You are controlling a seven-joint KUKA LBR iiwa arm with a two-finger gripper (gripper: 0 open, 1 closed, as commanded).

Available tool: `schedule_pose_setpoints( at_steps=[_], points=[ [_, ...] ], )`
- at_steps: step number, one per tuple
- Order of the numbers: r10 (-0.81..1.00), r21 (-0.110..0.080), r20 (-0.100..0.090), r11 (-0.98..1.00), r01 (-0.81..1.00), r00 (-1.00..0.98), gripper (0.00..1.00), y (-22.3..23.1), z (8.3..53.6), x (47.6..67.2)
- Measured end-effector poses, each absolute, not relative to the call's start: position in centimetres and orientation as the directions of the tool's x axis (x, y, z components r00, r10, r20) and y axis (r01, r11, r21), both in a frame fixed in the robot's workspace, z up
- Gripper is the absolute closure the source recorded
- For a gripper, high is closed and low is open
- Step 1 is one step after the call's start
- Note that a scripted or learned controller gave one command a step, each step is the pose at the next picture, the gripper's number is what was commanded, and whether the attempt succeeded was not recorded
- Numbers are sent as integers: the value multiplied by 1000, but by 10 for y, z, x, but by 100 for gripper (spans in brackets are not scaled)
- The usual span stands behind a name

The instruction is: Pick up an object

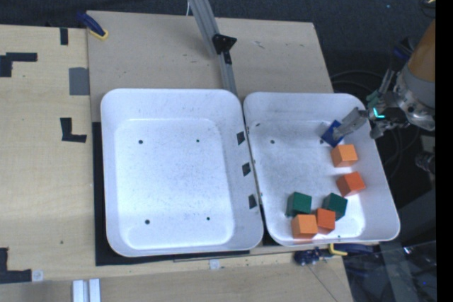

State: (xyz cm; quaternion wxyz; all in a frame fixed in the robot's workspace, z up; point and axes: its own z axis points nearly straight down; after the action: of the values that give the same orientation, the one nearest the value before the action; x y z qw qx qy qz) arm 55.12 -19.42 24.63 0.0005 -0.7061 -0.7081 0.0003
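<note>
The right bin [283, 109] holds several small blocks. A blue block [330, 133] lies near its back right corner. Just below it sit an orange block [345, 155] and a red-orange block [350, 184]. Two green blocks [299, 203] [335, 205] and two orange ones [305, 225] [325, 219] cluster at the front right. My gripper [362, 122] hangs over the bin's right rim, its tip right beside the blue block. Whether it touches the blue block is unclear.
The left bin [117, 152] stands beside the right one, with black clips [246, 167] along the shared rim. A grey metal pole [202, 0] slants in from the top toward the bins' back edge. Cables lie to the right of the bench.
</note>
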Motion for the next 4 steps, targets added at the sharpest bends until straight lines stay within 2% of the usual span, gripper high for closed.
schedule_pose_setpoints(
  at_steps=[1, 2, 3, 4],
  points=[
    [1000, -7, 1, 1, 1000, -1, 0, -183, 191, 551],
    [1000, -7, 1, 2, 1000, -2, 0, -177, 135, 541],
    [1000, -3, -1, 2, 1000, -2, 0, -176, 90, 541],
    [1000, -3, 1, 3, 1000, -3, 100, -176, 101, 541]
  ],
)
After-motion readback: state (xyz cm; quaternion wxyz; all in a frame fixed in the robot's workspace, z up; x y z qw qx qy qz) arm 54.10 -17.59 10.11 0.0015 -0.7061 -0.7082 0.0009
